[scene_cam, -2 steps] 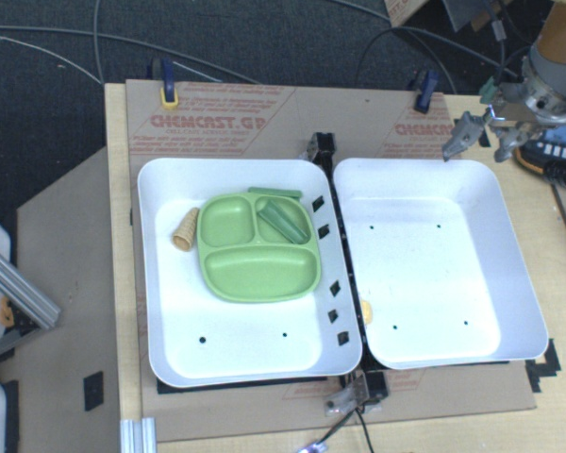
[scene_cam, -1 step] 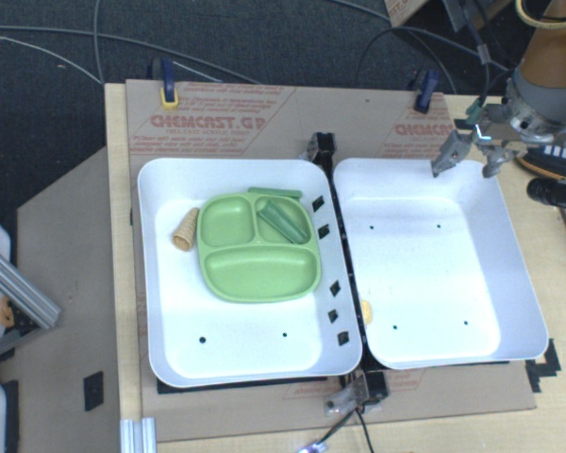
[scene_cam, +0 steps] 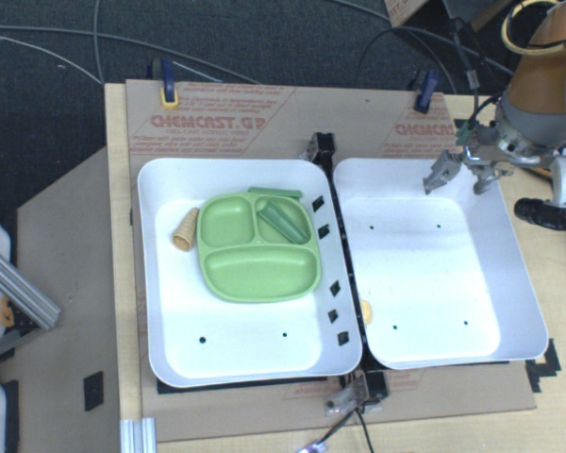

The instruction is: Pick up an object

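Observation:
A green divided plate (scene_cam: 258, 249) lies in the left bin (scene_cam: 170, 338), with a dark green pod-shaped piece (scene_cam: 283, 220) in its upper right compartment. A tan cone (scene_cam: 184, 229) rests beside the plate's left edge. A small yellow-orange object (scene_cam: 365, 313) sits at the left rim of the right bin (scene_cam: 491, 328). My gripper (scene_cam: 460, 176) hovers above the far right corner of the right bin, fingers spread open, nothing between them.
The bins stand on a cardboard sheet (scene_cam: 217, 111) held by blue clamps (scene_cam: 170, 88) at the back. Black clips (scene_cam: 323, 229) line the divide between the bins. Cables run over the dark floor behind. A metal rail (scene_cam: 19, 291) lies at the left.

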Motion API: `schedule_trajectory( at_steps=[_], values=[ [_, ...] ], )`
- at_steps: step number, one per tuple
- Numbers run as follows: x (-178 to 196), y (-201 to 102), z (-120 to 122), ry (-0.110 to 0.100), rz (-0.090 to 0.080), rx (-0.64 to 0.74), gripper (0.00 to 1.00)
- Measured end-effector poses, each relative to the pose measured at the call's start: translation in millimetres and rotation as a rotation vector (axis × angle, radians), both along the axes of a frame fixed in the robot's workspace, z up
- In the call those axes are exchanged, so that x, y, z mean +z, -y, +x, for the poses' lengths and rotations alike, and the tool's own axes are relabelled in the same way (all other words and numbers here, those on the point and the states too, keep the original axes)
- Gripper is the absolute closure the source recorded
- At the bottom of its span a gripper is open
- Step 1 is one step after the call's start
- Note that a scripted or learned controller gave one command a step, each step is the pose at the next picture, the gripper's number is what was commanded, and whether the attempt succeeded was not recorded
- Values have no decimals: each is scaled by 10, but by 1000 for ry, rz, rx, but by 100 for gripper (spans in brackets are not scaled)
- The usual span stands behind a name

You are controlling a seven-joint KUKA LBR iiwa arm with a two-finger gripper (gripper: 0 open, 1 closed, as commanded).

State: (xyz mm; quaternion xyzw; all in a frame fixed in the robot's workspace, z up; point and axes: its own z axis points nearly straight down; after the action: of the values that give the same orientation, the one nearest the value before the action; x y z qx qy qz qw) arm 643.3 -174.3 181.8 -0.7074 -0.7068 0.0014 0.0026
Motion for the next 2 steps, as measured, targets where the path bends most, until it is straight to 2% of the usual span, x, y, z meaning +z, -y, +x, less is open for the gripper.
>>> schedule_trajectory(
  at_steps=[1,2],
  values=[
    [-478,0,-96,0,0,0,0],
    [-330,2,-75,8,-1,1,100]
  ],
)
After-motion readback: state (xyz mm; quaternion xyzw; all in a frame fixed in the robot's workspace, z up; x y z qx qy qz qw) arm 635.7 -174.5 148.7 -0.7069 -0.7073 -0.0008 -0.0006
